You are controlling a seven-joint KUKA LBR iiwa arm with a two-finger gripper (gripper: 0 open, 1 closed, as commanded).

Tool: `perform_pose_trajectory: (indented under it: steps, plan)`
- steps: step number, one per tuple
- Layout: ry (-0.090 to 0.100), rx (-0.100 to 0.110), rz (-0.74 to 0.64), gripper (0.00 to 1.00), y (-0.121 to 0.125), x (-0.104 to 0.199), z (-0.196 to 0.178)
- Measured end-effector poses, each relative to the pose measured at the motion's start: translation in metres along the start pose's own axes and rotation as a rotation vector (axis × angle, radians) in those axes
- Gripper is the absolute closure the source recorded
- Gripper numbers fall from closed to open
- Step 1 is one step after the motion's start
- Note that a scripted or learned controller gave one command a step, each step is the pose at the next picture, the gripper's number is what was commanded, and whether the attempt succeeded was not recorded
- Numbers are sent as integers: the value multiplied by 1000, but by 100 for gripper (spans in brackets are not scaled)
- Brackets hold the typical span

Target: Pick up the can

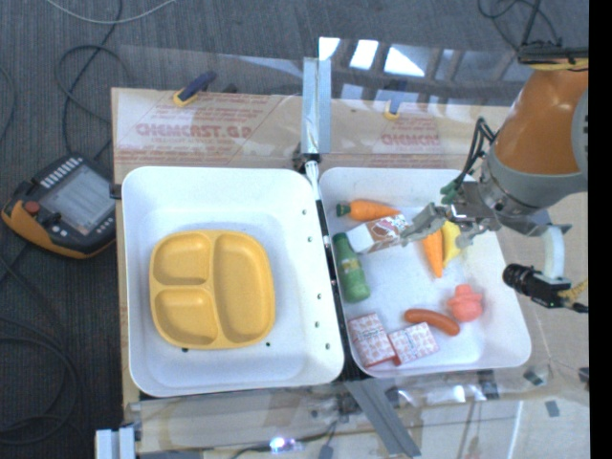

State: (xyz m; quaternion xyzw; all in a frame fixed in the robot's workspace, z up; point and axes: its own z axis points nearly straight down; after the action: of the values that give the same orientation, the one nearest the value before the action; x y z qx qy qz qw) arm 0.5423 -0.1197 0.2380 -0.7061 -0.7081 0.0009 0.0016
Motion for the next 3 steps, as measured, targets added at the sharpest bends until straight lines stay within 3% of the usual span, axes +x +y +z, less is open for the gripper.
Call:
perform_pose_trajectory:
  steps: [1, 2, 3]
  plan:
    - [0, -1, -50, 0, 17, -12, 141]
    - [11, 80, 76, 0, 88, -29, 152]
    - [4, 79, 79, 100, 88, -31, 144]
